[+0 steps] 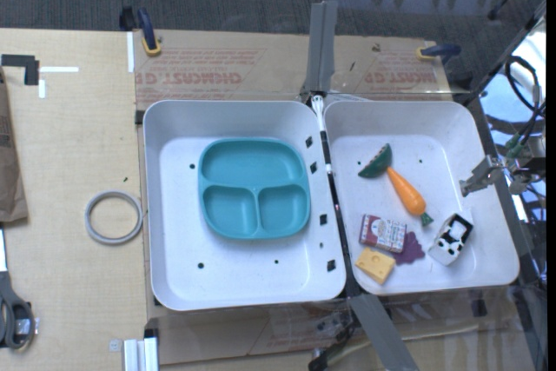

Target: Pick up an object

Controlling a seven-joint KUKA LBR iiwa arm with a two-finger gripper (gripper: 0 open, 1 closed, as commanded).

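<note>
Progress: nothing lifted yet, by my reading; the whole pick is left to do.
Right bin: 5 candidates lie on its floor.
Carrot: centre, slanting toward the front-right corner.
Green piece: just behind the carrot.
Red carton: near the front edge.
Cheese wedge: front-left corner.
Black-and-white toy: front-right.
Left bin: teal divided plate at centre.
Gripper: state cannot be told.
</note>
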